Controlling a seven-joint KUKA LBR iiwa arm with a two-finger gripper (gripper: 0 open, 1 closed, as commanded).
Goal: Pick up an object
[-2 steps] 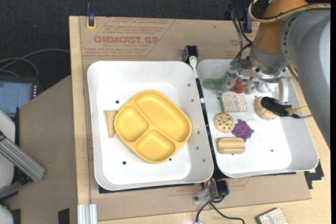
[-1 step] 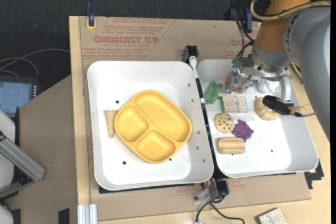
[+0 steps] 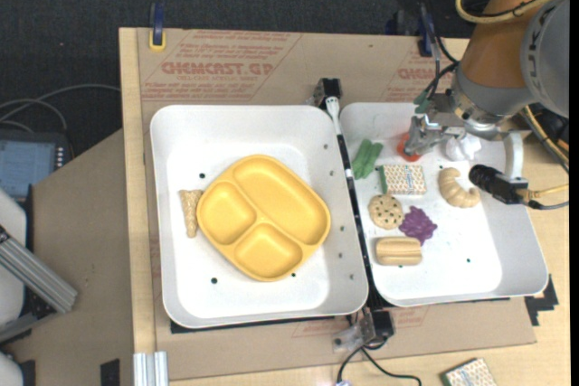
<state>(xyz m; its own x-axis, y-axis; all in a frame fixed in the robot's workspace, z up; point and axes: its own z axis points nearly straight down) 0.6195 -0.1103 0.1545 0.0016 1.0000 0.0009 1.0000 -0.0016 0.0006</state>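
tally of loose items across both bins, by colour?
Yellow: 1, divided plate
Tan/brown: 4, cracker, cookie, croissant, bread roll
Green: 1, pea pod
Purple: 1, grapes
Red: 1, small piece by the gripper
Mixed: 1, patterned square
Total: 9

A yellow three-compartment plastic plate, green pea pod, purple grape bunch, brown-speckled tan round cookie, two white shallow bins.
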